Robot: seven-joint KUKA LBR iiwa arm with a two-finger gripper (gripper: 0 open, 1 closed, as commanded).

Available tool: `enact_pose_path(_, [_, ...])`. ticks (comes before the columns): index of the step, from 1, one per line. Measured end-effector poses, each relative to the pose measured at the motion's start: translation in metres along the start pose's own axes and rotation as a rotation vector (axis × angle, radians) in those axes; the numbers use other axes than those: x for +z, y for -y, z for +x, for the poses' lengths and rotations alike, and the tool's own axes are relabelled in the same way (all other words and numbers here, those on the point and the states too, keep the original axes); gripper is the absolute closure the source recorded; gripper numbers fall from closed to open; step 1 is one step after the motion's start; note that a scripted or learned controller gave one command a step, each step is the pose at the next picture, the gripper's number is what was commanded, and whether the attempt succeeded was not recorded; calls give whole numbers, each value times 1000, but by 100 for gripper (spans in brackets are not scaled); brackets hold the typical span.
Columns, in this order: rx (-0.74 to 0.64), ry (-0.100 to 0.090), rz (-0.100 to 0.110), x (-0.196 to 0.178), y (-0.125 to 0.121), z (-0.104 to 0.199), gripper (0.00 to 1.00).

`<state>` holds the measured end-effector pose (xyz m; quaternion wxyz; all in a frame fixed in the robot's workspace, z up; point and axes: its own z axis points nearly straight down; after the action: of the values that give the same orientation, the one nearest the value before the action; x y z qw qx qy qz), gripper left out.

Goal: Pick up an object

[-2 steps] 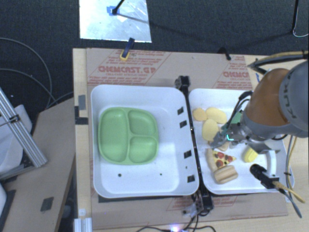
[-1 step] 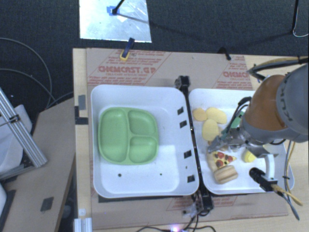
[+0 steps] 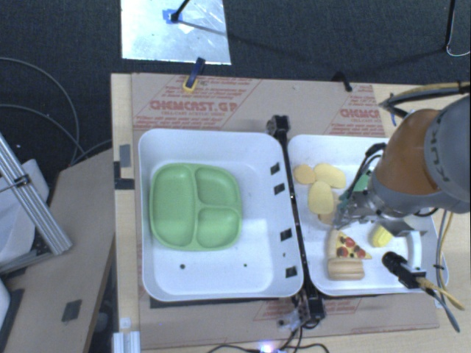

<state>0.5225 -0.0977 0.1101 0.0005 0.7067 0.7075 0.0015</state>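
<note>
Arm: the grey arm (image 3: 441,160), with its orange band, reaches in from the right and hangs over the right half of the right bin.
Gripper: the gripper (image 3: 344,218) points down over the middle of the right bin; whether it is open or closed cannot be told from this slant.
Right bin: the right bin (image 3: 316,147) is shallow and white and holds all the small food-like toys.
Tall pale piece: the tall pale piece (image 3: 321,195) lies just left of the gripper, very close to it; I cannot tell if they touch.
Oval pale piece: the oval pale piece (image 3: 331,175) lies just beyond the tall one, towards the far side.
Round orange-yellow piece: the round orange-yellow piece (image 3: 304,173) sits just left of the oval one, near the bin's left wall.
Pizza slice: the pizza slice (image 3: 350,248) lies flat just nearer than the gripper, red dots on top.
Bun: the bun (image 3: 345,269) lies lengthwise by the near wall, touching the pizza slice's near edge.
Yellow block: the yellow block (image 3: 381,235) lies right of the pizza slice, partly under the arm.
Left bin: the left bin (image 3: 221,271) sits edge to edge with the right one.
Green plate: the green plate (image 3: 195,206), divided into three compartments, lies flat in the left bin's left half.
Cardboard: the cardboard (image 3: 221,98) with red print lies under both bins.
Metal sheet: the metal sheet (image 3: 173,20) lies on the dark floor beyond the bench, far left.
</note>
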Motion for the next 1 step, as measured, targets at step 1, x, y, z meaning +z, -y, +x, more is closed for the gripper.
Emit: enact_pose_path(1, [4, 16, -40, 15, 25, 6, 100])
